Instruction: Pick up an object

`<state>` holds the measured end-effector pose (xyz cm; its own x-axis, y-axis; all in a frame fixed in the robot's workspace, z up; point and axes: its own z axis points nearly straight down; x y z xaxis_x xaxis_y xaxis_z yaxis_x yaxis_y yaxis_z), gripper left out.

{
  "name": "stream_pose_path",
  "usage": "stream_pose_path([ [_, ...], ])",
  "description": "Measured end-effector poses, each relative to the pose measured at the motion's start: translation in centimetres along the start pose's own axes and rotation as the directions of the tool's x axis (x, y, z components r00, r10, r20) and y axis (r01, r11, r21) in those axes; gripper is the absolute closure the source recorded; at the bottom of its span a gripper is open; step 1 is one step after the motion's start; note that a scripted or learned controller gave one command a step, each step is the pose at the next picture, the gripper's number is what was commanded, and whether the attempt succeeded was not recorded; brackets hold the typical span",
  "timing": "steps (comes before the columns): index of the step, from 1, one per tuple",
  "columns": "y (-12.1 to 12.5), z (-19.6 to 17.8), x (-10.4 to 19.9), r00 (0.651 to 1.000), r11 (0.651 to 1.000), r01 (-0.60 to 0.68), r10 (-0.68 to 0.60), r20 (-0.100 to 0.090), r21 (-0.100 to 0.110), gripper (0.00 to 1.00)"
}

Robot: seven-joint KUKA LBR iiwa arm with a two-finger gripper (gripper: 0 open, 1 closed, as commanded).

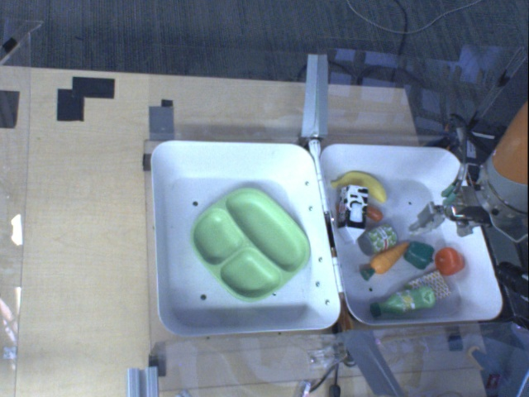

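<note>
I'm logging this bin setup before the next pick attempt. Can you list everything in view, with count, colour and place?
Bins: 2, white, side by side on the bench.
Divided plate: 1, light green, in the left bin.
Banana: 1, yellow, top of the right bin.
Cow-patterned toy: 1, black and white, below the banana.
Can: 1, green and white, middle of the right bin.
Carrot: 1, orange, below the can.
Block: 1, dark green, right of the carrot.
Tomato: 1, red-orange, right of the block.
Bottle: 1, green, near the right bin's front edge.
Gripper: 1, grey, over the right bin's right side.
</note>
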<state>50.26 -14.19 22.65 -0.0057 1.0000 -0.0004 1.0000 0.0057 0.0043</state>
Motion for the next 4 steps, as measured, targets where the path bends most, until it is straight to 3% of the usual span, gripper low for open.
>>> stream_pose_path([
  [1, 7.4, 13.6, 3.0, 0.999, 0.999, -0.046, 0.046, 0.0, -0.001, 0.0],
  [2, 1.4, 13.7, 4.0, 1.0, 1.0, -0.014, 0.014, 0.001, -0.01, 0.0],
  [3, 1.4, 13.7, 4.0, 1.0, 1.0, -0.014, 0.014, 0.001, -0.009, 0.0],
  [4, 6.4, 12.6, 0.3, 0.993, 0.993, -0.119, 0.119, 0.0, -0.002, 0.0],
])
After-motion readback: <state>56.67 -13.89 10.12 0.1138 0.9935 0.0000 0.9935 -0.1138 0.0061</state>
